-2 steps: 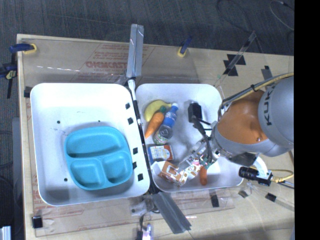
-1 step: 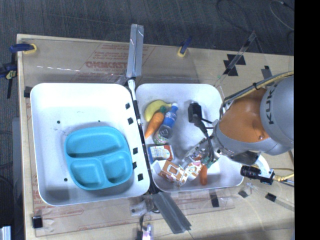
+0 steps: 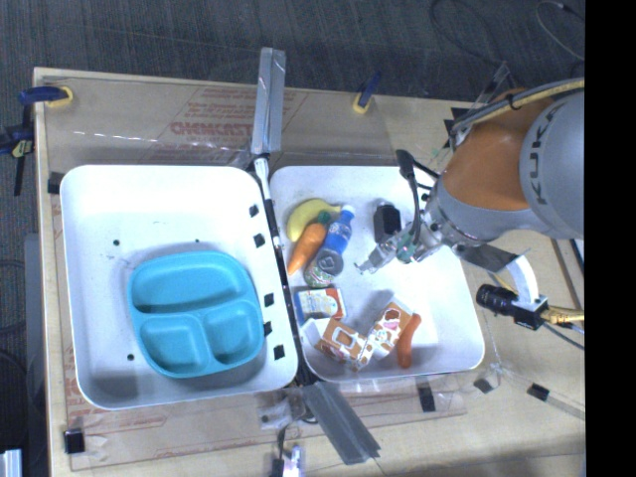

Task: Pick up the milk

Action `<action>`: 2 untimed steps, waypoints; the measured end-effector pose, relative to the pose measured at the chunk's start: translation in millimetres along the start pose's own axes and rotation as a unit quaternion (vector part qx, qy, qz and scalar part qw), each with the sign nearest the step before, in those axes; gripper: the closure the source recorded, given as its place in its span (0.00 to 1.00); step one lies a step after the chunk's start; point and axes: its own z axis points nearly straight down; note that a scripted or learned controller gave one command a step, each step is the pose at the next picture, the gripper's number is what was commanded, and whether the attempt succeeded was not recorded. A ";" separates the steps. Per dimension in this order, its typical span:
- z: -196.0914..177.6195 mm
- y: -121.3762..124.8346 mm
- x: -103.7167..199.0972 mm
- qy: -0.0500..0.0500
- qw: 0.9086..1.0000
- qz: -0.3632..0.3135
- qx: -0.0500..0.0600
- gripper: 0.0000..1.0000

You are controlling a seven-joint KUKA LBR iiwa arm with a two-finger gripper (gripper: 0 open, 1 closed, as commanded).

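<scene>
A white milk carton (image 3: 386, 328) with red and orange print lies on its side near the front of the right bin (image 3: 452, 296). It rests between a small orange-and-white box (image 3: 341, 343) and a red sausage (image 3: 408, 338). My gripper (image 3: 381, 239) hangs over the middle of the right bin, behind the carton and apart from it. Its fingers stand open, one dark finger (image 3: 386, 219) toward the back and one pale finger (image 3: 375, 260) toward the front, with nothing between them.
The right bin's left side holds a banana (image 3: 308, 213), a carrot (image 3: 304, 248), a blue bottle (image 3: 339, 231), a can (image 3: 326, 263) and a small blue-and-red box (image 3: 320, 303). A blue divided plate (image 3: 195, 311) lies in the left bin (image 3: 89, 227).
</scene>
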 end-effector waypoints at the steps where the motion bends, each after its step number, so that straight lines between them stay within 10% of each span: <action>1: 9.7 -20.1 2.1 0.001 0.995 0.099 0.001 1.00; 2: 9.8 -19.9 2.3 0.001 0.995 0.099 0.001 0.00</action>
